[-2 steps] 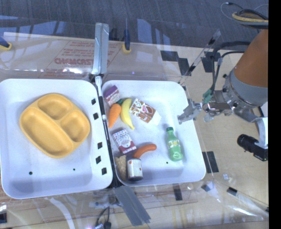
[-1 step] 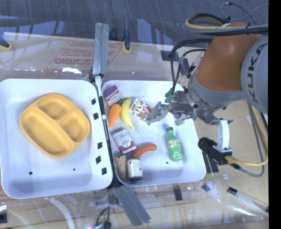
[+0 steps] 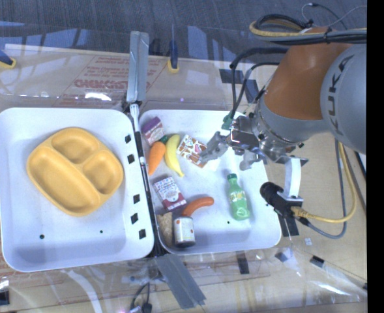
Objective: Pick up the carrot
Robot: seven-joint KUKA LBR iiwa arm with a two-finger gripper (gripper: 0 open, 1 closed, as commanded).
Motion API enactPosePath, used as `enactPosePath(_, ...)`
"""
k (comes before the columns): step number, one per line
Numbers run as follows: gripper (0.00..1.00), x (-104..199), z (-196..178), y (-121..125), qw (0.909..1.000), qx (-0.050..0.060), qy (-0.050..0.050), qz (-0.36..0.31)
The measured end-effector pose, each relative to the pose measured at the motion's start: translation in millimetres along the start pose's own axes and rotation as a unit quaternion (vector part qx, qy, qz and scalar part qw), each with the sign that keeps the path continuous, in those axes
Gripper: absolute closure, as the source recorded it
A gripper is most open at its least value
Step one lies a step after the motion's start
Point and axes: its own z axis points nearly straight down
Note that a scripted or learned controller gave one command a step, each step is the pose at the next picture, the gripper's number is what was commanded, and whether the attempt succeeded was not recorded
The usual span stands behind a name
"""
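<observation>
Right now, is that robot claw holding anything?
Gripper: jaws open, holding nothing, above the right bin; the carrot lies apart.

Arm (image 3: 338, 90): grey casing, wide orange band above the wrist, dark "KUKA" lettering on the grey shell. Black cables plus one yellow cable loop over the top and trail down the side. Gripper (image 3: 227, 147): bare metal fingers, silver-grey block body, small green spot near its mount.

carrot (image 3: 156, 156) — just left of banana (image 3: 173, 154)
</observation>
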Motion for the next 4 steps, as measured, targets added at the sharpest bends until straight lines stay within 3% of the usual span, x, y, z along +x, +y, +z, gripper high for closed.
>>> enactPosePath(1,0.0,84.3,65.4,102.4,1.0,0.002,0.0,-0.006)
enactPosePath(2,1.0,85.4,55.9,102.2,0.9999,0.005,0.0,-0.01)
enactPosePath(3,1.0,4.1,-95.3,104.3,0.9999,0.0,0.0,-0.013)
enactPosePath(4,1.0,-55.5,-148.4,93.3,0.9964,0.0,0.0,-0.085)
